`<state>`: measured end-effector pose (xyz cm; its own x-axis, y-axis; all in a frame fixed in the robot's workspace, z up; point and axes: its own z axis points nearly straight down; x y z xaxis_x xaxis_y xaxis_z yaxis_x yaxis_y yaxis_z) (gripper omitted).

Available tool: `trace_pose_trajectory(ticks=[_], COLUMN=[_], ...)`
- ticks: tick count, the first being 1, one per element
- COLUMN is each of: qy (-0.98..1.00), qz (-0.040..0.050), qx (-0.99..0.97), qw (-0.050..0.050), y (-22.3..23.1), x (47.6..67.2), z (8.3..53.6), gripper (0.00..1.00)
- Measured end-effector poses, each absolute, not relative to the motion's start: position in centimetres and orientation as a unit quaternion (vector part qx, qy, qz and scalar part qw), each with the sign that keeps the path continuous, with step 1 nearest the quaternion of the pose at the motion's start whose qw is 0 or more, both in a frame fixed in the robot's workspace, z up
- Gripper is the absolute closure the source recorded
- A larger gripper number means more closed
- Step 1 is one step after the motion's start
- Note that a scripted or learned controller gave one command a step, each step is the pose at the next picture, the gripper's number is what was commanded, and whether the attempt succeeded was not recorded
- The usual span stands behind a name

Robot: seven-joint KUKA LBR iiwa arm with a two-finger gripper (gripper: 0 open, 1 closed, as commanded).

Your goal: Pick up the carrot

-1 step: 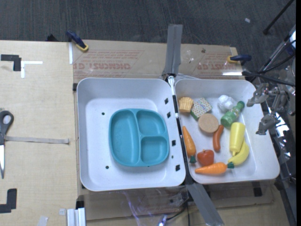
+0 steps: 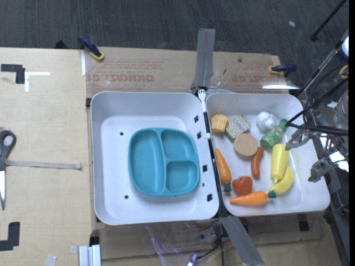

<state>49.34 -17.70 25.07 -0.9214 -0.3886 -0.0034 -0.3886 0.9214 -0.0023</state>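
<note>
An orange carrot with a green stub at its right end lies flat along the front wall of the right bin. A second orange, carrot-like piece lies along that bin's left wall, green end toward the front. My gripper hangs over the bin's right side, to the right of the toys and well up and right of the front carrot. Its two metal fingers stand apart with nothing between them.
Around the carrots lie a red pepper, banana, yellow piece, red sausage, tan disc, green bottle and a waffle. The left bin holds a teal divided plate. Scissors lie far left.
</note>
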Motion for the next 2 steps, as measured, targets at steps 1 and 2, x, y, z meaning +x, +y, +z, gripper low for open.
trace_pose_trajectory(ticks=[1,2], qy=[0.91,0.917], qz=[-0.0005,-0.0007], qx=[-0.415,-0.399], qw=[0.002,0.002], y=[-17.2,-11.7], x=[49.3,48.6], z=[22.6,18.5], gripper=[0.0,0.0])
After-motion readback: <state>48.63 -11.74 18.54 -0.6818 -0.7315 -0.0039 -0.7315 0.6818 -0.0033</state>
